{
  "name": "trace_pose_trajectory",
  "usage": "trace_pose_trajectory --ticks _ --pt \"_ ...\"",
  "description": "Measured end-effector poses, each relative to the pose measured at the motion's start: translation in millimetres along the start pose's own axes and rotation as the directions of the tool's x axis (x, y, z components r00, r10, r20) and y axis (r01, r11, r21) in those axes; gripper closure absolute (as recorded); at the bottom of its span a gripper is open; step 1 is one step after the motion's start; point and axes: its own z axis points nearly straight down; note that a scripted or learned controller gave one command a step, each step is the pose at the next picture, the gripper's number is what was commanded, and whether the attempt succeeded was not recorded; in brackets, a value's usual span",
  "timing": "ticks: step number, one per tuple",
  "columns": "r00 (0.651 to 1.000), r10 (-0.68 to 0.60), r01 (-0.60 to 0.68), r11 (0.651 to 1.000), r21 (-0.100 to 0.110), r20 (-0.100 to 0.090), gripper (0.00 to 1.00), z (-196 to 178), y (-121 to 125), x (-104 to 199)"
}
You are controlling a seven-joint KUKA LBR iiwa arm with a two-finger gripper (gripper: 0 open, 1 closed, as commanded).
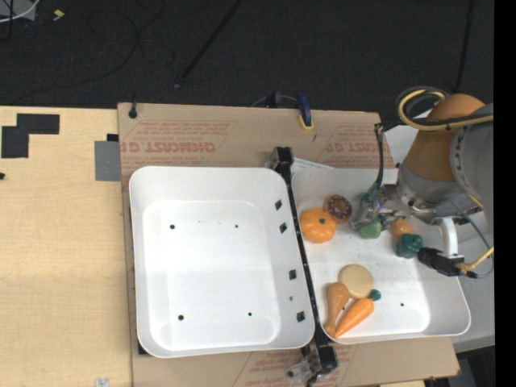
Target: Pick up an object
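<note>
Over the right bin (439, 317), my tool (372, 214) sits low, touching a green toy (370, 230); its spread I cannot tell.

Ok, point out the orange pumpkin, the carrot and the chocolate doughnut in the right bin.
pumpkin (318, 226), camera view, middle of its orange body.
carrot (355, 314), camera view, middle of its orange length.
doughnut (338, 208), camera view, on its dark ring.

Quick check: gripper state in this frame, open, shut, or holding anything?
Gripper: low in the right bin, right at a green object; open or shut cannot be told, and no grasp is visible.
</note>
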Motion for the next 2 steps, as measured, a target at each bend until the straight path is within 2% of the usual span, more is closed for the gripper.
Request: trace_pose_trajectory --ticks 1,2 --pt "1.000 -0.002 0.002 1.000 -0.008 -0.001 1.00 -64.2 31.1 71.9" --pt "1.000 0.000 0.000 1.000 -0.005 -0.001 1.00 -132.7 18.7 125.9"
